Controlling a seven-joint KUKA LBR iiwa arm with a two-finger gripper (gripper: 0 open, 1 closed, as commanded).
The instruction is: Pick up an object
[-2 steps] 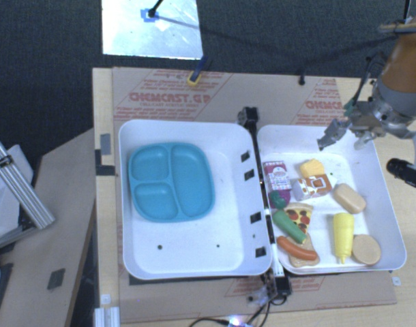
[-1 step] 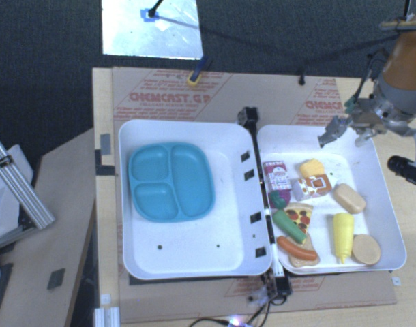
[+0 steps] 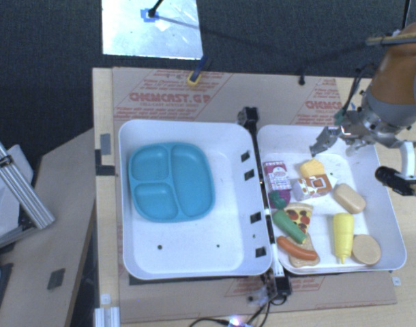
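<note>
Right bin [image 3: 392,230], white, shallow: holds the pickable stock.
- Near its left wall: small pink-and-white carton [image 3: 277,176]; below it a green vegetable piece [image 3: 288,222], partly overlapping a pizza slice [image 3: 301,215].
- Toward the front-left corner: hot dog [image 3: 300,251].
- Centre: yellow wedge [image 3: 312,167] touching a white-and-orange box [image 3: 318,184].
- Right of centre: tan bread roll [image 3: 348,198].
- Near the front edge: yellow corn cob [image 3: 342,236], just beside a round tan cookie [image 3: 366,248].

Left bin [image 3: 187,251], white, shallow: holds a blue divided tray [image 3: 171,181], toward its left wall.

Gripper [image 3: 325,142]: above the rear of the right bin, tilted, tips just behind the yellow wedge. Fingers: spread or closed, cannot tell; nothing visibly between them.

Risks, as judged:
- Yellow wedge and white-and-orange box in contact; descent there likely to land a finger on the seam, pushing one away or pinching both.
- Sloped wedge faces; likely to squirt out under closure.
- Slanted approach near the rear wall; likely to graze the rim or nudge the target rather than straddle it.
- Crowded pieces by the left wall; a stray sweep likely to disturb several.
</note>
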